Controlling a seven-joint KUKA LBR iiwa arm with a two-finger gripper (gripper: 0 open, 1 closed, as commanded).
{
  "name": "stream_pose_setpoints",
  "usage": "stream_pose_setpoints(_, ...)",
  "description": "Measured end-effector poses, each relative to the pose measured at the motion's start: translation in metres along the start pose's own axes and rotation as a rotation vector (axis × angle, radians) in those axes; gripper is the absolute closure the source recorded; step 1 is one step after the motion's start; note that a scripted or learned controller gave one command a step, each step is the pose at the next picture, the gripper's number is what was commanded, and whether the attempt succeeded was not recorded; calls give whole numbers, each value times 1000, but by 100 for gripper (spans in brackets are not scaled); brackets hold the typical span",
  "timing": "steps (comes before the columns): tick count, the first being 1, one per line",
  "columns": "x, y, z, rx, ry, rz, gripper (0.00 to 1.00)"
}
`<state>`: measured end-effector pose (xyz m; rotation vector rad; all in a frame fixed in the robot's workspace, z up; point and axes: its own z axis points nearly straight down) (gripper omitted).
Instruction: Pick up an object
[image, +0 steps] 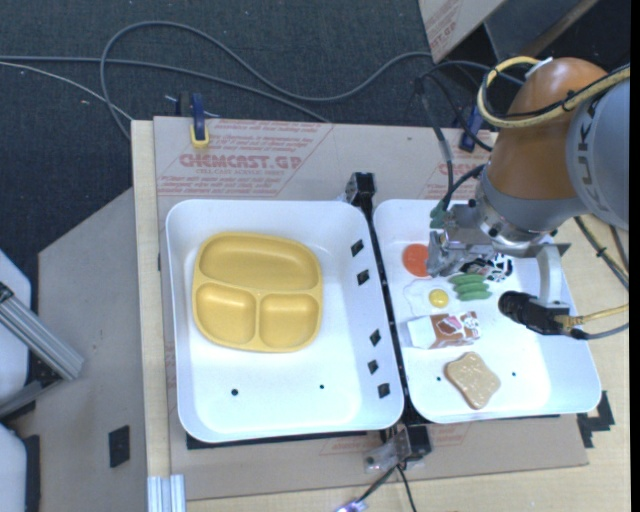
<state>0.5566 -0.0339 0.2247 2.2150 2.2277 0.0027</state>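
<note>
The arm (560, 110) comes in from the right side, at the far part of the scene. Its grey body has a wide orange band (this is just above the wrist), and it bends downward there. The wrist points almost straight down. Below it hangs the gripper (450, 262), low over the right bin's far left part. The metal parts of the gripper look dark and crowded, so its state is not clear.
</note>
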Motion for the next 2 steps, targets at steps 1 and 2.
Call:
stream_pose_setpoints(1, 49, 21, -11, -2, 0, 0, 100)
stream_pose_setpoints(2, 91, 40, -14, -1, 1, 0, 100)
